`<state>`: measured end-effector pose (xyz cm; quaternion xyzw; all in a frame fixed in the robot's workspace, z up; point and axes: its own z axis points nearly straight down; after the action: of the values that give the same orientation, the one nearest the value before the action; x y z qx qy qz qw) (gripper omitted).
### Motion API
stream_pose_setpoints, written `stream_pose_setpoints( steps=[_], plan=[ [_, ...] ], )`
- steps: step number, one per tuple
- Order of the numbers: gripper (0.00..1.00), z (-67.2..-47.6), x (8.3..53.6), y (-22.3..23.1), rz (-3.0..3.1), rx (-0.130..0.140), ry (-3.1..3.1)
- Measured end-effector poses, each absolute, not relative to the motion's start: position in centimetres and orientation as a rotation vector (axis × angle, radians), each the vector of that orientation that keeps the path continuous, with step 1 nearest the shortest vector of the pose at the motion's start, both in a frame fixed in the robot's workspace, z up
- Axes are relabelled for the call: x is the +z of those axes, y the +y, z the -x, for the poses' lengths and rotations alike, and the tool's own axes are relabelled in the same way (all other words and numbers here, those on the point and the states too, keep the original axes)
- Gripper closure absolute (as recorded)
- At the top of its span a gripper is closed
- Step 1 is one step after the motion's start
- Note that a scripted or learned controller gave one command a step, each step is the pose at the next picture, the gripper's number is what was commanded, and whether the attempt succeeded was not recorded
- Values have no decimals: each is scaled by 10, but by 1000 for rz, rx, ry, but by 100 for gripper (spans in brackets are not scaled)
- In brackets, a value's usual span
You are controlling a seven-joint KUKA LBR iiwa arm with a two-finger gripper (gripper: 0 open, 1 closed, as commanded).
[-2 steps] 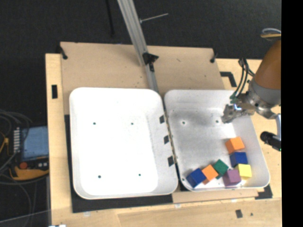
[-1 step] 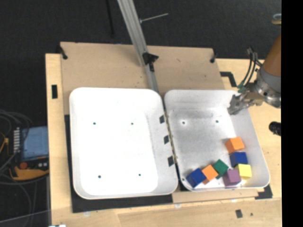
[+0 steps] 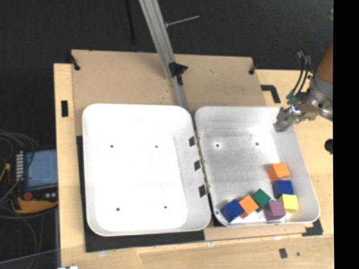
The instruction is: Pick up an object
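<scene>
Wooden bench (image 3: 157, 72) fills the frame, bearing two shallow white bins. Left bin (image 3: 137, 167) sits centre-left; right bin (image 3: 235, 150) holds coloured blocks (image 3: 263, 200) clustered at lower right. Gripper (image 3: 282, 120) hovers at that bin's upper right edge, carrying nothing; its grip state cannot be told. Approach step: next it must travel down-frame to the blocks
</scene>
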<state>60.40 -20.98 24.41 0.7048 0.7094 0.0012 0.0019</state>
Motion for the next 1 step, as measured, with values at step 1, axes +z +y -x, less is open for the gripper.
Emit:
stream_pose_setpoints(
  steps=[1],
  plan=[
    [100,-608,252,-157,-2213,3,2229]
  ],
)
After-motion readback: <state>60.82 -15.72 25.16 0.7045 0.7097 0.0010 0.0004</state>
